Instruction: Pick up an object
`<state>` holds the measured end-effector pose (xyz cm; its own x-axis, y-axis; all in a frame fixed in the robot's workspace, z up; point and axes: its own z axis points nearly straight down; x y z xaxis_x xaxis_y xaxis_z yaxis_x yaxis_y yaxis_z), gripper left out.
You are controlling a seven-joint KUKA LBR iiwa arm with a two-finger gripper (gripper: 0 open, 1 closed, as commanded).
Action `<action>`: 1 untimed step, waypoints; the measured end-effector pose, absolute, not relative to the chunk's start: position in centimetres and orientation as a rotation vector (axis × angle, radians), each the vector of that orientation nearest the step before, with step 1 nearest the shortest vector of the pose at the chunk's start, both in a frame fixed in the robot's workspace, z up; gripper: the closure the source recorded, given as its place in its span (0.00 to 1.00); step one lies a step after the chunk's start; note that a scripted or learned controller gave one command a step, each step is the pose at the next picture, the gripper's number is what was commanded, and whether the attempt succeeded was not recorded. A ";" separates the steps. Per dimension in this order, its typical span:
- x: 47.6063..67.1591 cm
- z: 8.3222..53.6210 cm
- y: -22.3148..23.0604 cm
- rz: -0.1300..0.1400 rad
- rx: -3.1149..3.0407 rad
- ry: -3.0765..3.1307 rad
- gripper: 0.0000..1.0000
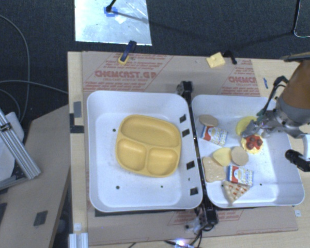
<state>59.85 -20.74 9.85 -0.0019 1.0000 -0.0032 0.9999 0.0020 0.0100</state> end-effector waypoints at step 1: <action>61.2 8.6 -14.1 0.004 2.209 2.226 1.00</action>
